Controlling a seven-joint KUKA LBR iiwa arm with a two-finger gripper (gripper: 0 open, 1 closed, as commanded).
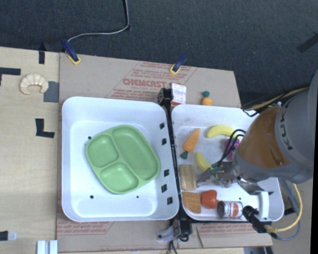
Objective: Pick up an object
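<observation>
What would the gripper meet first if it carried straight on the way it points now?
Probably the flat tan bread slice: the gripper points left across the right-hand white bin, and the slice lies just ahead of its tips. Height above the slice is unclear from this slanted view.

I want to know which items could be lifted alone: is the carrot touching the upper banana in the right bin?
Apart. The camera view shows bare white bin floor between the carrot and the upper banana.

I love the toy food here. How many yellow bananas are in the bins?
2, both in the right bin: one banana near its far edge, a second banana mid-bin beside the gripper. The arm covers part of that bin, so another may be hidden.
</observation>
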